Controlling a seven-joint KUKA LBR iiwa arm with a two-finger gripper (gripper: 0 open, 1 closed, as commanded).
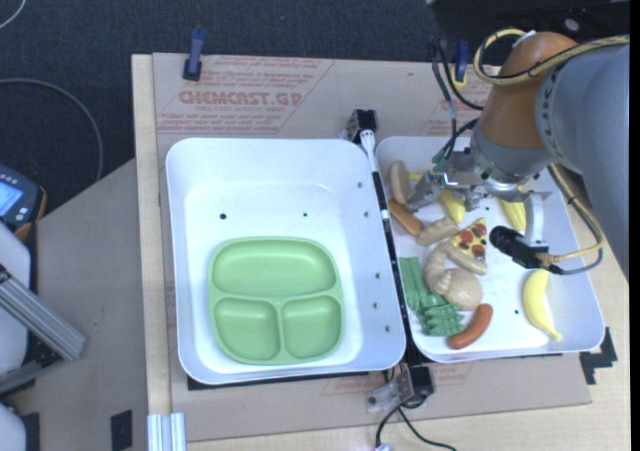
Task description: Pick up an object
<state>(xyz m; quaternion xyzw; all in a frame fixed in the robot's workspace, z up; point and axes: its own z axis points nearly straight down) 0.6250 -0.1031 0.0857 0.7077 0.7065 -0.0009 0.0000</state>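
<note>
Hand (470,189) low over right bin (580,324), near its far edge, among toy food; finger state: cannot tell. Pizza slice (470,244), banana (540,304), sausage (471,326), green beans (428,304) lie in right bin. Left bin (200,174) carries green divided tray (275,297) at near edge.

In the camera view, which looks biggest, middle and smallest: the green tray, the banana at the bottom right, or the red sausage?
1. Green tray, much the biggest.
2. Banana.
3. Red sausage, only slightly smaller than the banana.
</note>
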